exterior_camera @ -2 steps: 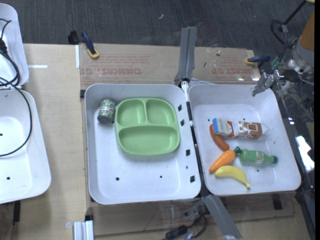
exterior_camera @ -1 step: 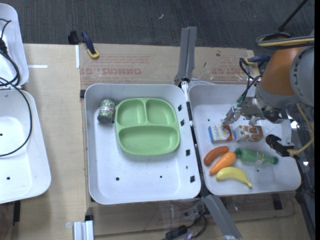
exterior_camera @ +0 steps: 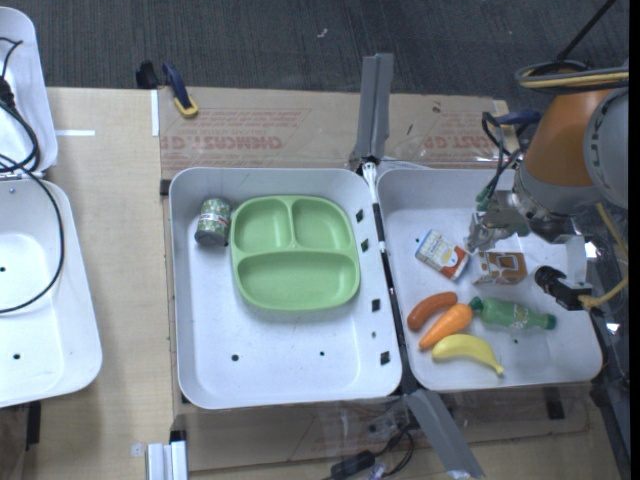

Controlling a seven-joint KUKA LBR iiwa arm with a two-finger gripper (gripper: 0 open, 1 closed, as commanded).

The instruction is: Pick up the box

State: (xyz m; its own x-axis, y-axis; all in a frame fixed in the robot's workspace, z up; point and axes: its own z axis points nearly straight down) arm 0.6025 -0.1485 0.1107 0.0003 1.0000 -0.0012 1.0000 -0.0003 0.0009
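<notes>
On the table, the left shallow white bin (exterior_camera: 190,358) holds a small cylindrical can with a green patterned label (exterior_camera: 212,221) near its upper left corner, just beside a light green plastic plate with 3 compartments (exterior_camera: 295,251). In the right shallow white bin (exterior_camera: 560,368), a small white and orange box (exterior_camera: 441,252) lies tilted near the upper middle. Below it are 2 orange carrots (exterior_camera: 440,318) side by side, and a yellow banana (exterior_camera: 470,352) lies under them. A green plastic bottle (exterior_camera: 512,314) lies on its side to the right of the carrots. A small brown and white carton (exterior_camera: 501,266) lies above the bottle. The gripper (exterior_camera: 482,236) hangs between the box and the carton, just beside both. I cannot tell if it is spread or pressed together. The box is not between its tips.
</notes>
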